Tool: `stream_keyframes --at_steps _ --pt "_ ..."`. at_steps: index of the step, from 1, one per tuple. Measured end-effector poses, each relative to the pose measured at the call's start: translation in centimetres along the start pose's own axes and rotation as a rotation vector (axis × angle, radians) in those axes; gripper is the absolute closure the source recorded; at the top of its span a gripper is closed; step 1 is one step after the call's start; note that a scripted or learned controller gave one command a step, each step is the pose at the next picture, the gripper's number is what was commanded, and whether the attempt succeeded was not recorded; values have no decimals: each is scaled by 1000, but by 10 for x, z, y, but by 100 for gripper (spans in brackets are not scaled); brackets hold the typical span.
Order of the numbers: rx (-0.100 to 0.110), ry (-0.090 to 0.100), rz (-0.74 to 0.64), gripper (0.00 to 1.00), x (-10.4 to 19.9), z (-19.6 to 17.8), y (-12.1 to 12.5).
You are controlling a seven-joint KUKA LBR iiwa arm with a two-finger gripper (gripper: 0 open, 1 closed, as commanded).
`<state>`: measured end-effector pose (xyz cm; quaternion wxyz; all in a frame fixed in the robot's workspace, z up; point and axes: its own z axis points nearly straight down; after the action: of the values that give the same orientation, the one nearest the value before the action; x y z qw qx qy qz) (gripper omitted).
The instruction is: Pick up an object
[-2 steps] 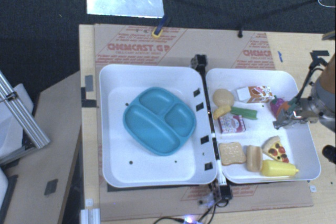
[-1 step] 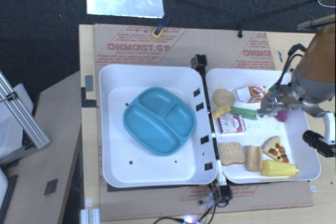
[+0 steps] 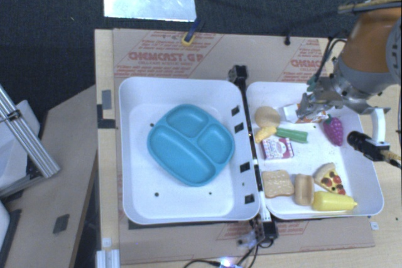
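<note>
The tool (image 3: 312, 107) hangs low over the far part of the right bin (image 3: 370, 198); whether it grips anything I cannot tell. Close around it lie a green stick (image 3: 293, 133), purple grapes (image 3: 333, 129) and a tan potato (image 3: 267, 115). A blue divided plate (image 3: 190, 144) sits in the left bin (image 3: 135, 198).

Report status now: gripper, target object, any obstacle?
Gripper low in right bin, near grapes. Nothing seen held. Green piece, toy foods close by.
</note>
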<state>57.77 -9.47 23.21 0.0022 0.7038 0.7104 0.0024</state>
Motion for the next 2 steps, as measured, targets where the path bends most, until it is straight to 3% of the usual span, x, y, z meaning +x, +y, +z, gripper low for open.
stream_keyframes --at_steps 1,2 --pt "2 -1 3 100 9 2 22" --pt "4 -1 7 100 7 6 19"
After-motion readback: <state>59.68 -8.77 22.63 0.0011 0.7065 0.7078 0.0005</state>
